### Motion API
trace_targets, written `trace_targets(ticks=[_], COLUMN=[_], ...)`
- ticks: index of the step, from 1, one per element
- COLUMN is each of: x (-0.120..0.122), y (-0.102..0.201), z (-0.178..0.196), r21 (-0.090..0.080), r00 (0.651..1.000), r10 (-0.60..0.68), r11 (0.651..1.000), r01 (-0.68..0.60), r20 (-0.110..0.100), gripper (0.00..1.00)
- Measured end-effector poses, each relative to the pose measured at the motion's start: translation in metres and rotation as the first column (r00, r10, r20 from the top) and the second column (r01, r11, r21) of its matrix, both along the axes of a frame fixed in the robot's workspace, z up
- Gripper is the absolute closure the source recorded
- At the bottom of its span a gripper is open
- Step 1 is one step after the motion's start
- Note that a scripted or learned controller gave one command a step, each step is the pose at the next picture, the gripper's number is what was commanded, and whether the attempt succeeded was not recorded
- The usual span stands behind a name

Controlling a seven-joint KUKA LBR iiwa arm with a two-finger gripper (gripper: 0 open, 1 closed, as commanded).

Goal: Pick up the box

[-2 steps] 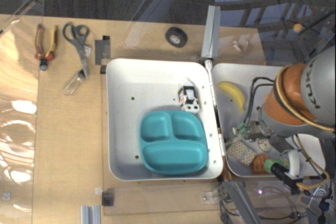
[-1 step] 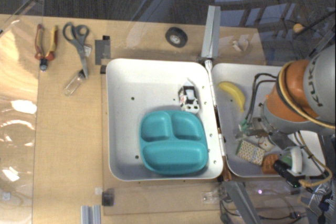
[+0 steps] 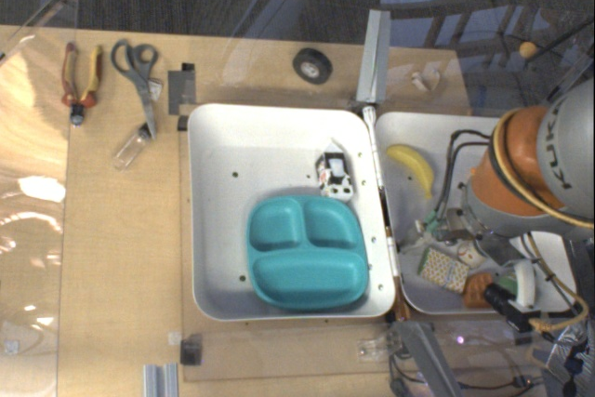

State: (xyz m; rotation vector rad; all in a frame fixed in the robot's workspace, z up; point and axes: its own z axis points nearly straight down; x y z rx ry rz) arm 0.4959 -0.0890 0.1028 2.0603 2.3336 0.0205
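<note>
A wooden bench [image 3: 112, 293] is seen from above, bearing two shallow white bins side by side, with dark carpet beyond its far edge. Nearest the camera, in the left bin [image 3: 218, 200], a teal divided tray [image 3: 307, 253] is laid flat, and just behind it a small black-and-white object [image 3: 335, 177] is set against the bin's right wall. In the right bin [image 3: 409, 288], a small patterned box [image 3: 441, 267] is found near the front, lying flat and tilted; an orange-brown item [image 3: 478, 287] is placed just beside it on the right, and a banana [image 3: 414, 167] lies further back. The arm [image 3: 539, 167] is lowered over this bin, and the gripper [image 3: 451, 228] is held just above and behind the box. Whether its jaws are released or clenched cannot be told, since the wrist and cables cover them; nothing is seen to be grasped.

The approach step is judged to be in hand, with the box not yet lifted. The next move would call for a short descent centred on the box, aligned to its tilt, with the neighbouring item avoided.

Farther off, on the bench, scissors [image 3: 139, 74], red-handled pliers [image 3: 79, 81] and a roll of tape [image 3: 312, 65] are laid out.
</note>
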Motion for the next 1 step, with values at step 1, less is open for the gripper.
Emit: trace_targets(ticks=[1], x=[-0.0038], y=[-0.0378], z=[-0.0129], r21=[0.007], r00=[1.000], r10=[-0.002], r11=[1.000], r01=[0.002], r20=[-0.014], gripper=[0.00])
